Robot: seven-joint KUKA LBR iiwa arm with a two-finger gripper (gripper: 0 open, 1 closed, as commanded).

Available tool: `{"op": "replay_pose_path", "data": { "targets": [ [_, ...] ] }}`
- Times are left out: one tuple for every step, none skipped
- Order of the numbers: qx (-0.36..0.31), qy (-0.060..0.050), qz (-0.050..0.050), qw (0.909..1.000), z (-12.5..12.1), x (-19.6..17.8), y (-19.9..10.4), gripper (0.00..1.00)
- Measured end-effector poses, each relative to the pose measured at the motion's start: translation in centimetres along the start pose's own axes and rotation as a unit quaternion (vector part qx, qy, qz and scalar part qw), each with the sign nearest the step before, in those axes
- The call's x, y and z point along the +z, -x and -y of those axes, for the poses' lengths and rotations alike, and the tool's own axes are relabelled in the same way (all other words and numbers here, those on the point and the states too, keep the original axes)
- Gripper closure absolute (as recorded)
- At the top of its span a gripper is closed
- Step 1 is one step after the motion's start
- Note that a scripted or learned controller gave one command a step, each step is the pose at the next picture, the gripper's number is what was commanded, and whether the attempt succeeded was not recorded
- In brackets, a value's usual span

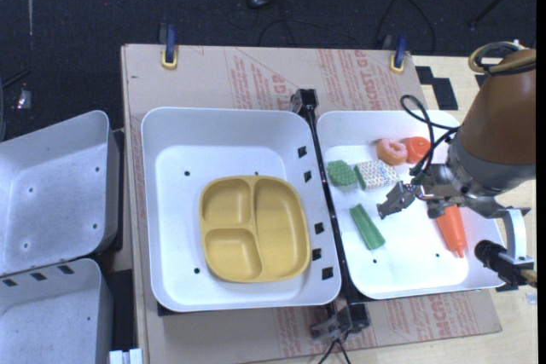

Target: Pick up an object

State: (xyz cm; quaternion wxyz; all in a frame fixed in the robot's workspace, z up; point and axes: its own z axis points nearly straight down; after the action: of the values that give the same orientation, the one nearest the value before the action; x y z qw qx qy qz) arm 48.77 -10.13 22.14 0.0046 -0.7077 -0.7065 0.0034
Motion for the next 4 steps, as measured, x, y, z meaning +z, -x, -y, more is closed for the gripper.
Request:
{"op": "replay_pose_path", "data": {
  "targets": [
    [-0.001, 0.005, 0.001, 1.0, -0.2, -0.5, 0.0, 0.0],
    [0.0, 0.003, 0.0, 1.0, -0.1, 3.9, -0.1, 0.0],
    [0.0, 0.002, 0.0, 1.0, 0.0, 10.3, -0.5, 0.0],
    [0.0, 0.003, 0.0, 1.0, 0.0, 13.1, -0.5, 0.0]
  ]
}}
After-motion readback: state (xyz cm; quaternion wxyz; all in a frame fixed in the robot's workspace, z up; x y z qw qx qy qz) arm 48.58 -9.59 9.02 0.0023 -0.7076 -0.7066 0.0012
